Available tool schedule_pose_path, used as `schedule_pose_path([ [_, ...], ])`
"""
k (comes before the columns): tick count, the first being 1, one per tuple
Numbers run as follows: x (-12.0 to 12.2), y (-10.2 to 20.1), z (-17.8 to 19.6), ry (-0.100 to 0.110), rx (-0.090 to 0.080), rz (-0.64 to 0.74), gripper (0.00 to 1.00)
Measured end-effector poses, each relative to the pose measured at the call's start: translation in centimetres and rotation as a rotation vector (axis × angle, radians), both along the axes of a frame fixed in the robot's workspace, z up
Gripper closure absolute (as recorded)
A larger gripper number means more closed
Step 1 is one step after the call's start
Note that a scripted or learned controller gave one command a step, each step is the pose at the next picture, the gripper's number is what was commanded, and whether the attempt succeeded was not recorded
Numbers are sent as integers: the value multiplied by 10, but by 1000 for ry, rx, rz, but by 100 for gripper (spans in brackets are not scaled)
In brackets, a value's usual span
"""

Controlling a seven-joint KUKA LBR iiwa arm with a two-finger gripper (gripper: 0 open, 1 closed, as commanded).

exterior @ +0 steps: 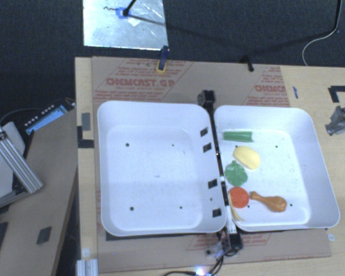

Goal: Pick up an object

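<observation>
5 toys are clustered in the right bin (310,154), against its left wall, within reach; the gripper (340,121) is parked beyond its right rim; finger state cannot be told.

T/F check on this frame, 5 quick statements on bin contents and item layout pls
1. All the items lie in the right bin. True.
2. The green stick-shaped piece lies nearest the bin's front edge. False: it is the farthest back of the items, with the yellow piece just in front of it.
3. The brown drumstick-shaped piece lies to the right of the red round piece. True.
4. The green leafy piece sits in the left bin. False: it is in the right bin, close to the divider between the bins.
5. The items are spread evenly across the right bin. False: they cluster along its left side.
</observation>
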State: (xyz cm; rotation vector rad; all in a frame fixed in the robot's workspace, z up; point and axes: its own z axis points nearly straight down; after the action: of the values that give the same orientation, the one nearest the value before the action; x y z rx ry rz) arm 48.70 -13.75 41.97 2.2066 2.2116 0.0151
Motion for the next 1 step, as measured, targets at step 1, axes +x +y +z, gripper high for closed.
schedule_pose_path([
  [1,0,-19,124,1,0,1,100],
])
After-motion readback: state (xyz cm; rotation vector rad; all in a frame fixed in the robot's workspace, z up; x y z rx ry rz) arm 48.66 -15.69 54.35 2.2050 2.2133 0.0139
